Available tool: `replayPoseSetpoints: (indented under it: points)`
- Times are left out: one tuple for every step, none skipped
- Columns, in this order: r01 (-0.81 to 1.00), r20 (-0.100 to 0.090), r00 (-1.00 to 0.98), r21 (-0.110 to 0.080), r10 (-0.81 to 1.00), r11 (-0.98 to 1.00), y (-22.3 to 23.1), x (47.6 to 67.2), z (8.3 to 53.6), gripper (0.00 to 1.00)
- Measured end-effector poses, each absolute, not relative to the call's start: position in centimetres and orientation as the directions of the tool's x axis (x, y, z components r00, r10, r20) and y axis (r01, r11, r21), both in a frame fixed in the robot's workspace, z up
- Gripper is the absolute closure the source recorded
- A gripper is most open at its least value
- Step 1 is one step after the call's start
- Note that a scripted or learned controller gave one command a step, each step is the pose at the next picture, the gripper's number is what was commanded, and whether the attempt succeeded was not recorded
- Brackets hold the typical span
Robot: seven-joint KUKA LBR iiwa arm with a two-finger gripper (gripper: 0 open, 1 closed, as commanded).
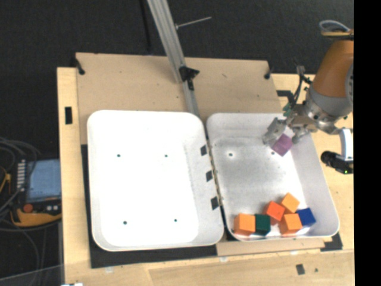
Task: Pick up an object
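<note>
From my seat, I see the wooden desk (238, 76) carrying two white bins: the left bin (146, 177) and the right bin (253, 177). The grey arm (330, 79) with its orange band comes in from the right. Its pincer (284, 137) is clamped on a purple block (282, 143) over the right bin's far side. In that bin's near corner cluster three orange blocks (275, 210), a green block (262, 223) and a blue block (306, 217). I can read no writing anywhere.
</note>
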State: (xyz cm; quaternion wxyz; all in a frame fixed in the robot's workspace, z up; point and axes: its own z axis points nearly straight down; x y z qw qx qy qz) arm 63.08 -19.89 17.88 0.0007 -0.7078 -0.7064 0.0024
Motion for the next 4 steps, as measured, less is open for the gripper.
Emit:
replayPoseSetpoints:
  points:
    - [1.0, -0.003, 0.002, -0.003, 1.0, -0.002, -20.3, 62.1, 12.6, 0.0]
    - [1.0, -0.003, 0.005, -0.001, 1.0, -0.005, -20.5, 62.1, 9.6, 0.0]
    - [1.0, -0.003, 0.007, 0.006, 1.0, -0.007, -20.6, 62.2, 11.0, 1.0]
    - [1.0, -0.001, 0.006, 0.007, 1.0, -0.006, -20.1, 61.6, 16.6, 1.0]
